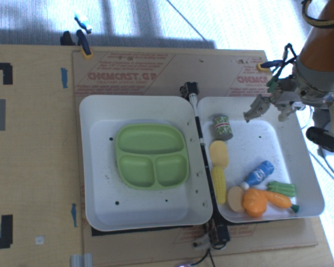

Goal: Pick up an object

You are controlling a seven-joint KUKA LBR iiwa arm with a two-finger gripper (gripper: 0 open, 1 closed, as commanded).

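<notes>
The right bin (300, 149) holds several toy foods. A green can (222, 127) lies near its back left, with a yellow corn cob (219, 163) just in front of it. A blue bottle (259, 173) is in the middle. An orange fruit (255, 202), a tan potato (235, 198), a carrot (281, 199) and a green bean pod (281, 188) are bunched at the front. My gripper (268, 111) hangs over the bin's back edge, right of the can. It is open, and nothing sits between its fingers.
The left bin (94, 149) holds a green divided plate (152, 156). A black clip (188, 89) sits on the ridge where the two bins meet. Brown cardboard (128, 71) lies under both bins.
</notes>
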